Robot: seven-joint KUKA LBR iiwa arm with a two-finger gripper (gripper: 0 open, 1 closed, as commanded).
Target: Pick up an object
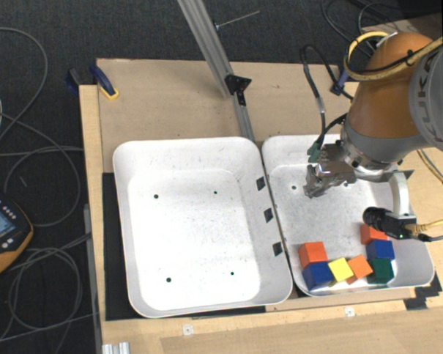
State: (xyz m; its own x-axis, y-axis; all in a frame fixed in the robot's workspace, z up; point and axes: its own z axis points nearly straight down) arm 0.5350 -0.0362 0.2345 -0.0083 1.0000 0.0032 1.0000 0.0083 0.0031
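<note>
Several small blocks lie along the near edge of the right bin [283, 166]: an orange one [311, 252], a blue one [319, 275], a yellow one [340, 269], another orange one [360, 265], a green one [382, 273], a blue one [381, 250] and a further orange one [370, 234]. My gripper [317, 184] hangs over the upper middle of that bin, well behind the blocks, with nothing seen between its fingers.
The left bin [194, 225] sits beside the right one on the wooden bench. A slanted metal bar [216, 55] rises from between the bins at the back. A black fitting [381, 220] sticks out by the right blocks. Cables lie on the floor at left.
</note>
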